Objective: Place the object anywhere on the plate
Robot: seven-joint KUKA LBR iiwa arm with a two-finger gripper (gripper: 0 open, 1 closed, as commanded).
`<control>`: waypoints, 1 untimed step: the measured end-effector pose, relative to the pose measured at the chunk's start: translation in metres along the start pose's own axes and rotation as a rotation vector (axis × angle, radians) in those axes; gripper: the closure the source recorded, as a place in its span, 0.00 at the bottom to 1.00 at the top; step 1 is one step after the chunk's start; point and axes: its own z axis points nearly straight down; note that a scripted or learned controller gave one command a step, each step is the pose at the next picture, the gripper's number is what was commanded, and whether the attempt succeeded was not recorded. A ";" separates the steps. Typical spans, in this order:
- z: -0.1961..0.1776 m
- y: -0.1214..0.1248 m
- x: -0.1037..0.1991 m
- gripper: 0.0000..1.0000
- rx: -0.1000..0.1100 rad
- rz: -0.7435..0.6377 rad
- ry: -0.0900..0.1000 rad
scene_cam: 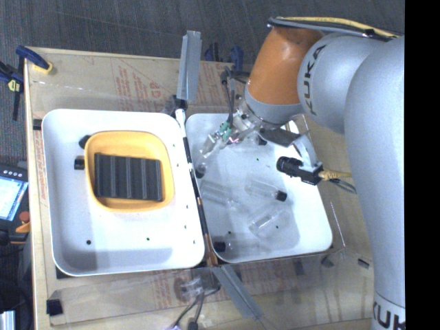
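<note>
Gripper (218,137) hovers at the right bin's (313,243) top-left corner; jaw state unclear, object unidentifiable. Best rise clear of the divider before crossing to the plate (130,143) in the left bin (69,246).

Two white bins (69,253) sit side by side on a wooden bench (103,74), a blue clamp (31,57) at its far-left corner.

Two shallow white bins (62,253) side by side. One yellow plate (130,143) with dark ribbed insert, in left bin. One grey arm (357,115) with orange band, at frame right. Several clear objects in right bin; exact count unclear.
</note>
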 end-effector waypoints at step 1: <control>-0.052 0.062 0.034 1.00 -0.008 -0.007 -0.003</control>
